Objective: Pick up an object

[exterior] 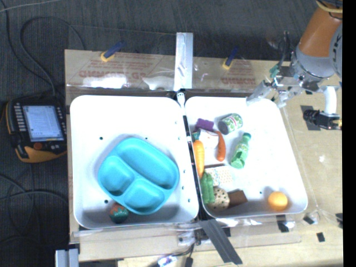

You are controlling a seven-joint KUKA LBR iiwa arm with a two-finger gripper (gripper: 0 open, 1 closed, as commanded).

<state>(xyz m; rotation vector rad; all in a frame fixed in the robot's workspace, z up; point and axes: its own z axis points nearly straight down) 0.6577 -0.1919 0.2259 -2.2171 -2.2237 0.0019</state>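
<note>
Inside the right bin [289,143], a loose cluster of small objects is seen lying untouched, so the pick is judged not yet begun. Near the bin's middle a green bottle [240,151] lies tilted, with a small can [230,122] just above it and a purple piece [204,125] to the can's left. An orange carrot [198,158] is laid along the left wall, and a thinner orange-red piece [221,147] lies between it and the bottle. Toward the front, a green vegetable [207,187], a patterned packet [221,177] and a brown block [237,197] are bunched together, while an orange ball [277,200] sits apart near the front right corner.

Nothing is seen lifted. Choosing, descending, closing and raising are all judged to remain.

Across the divider, the left bin [83,121] is occupied by a blue divided tray [139,174], with a small dark toy [117,212] at its front edge.

Beyond the right bin's far right corner, the gripper [275,90] is held outside the bin's rim, with nothing seen between its fingers; whether they are wide or narrow cannot be told. The arm [320,38] is angled in from the upper right.
</note>
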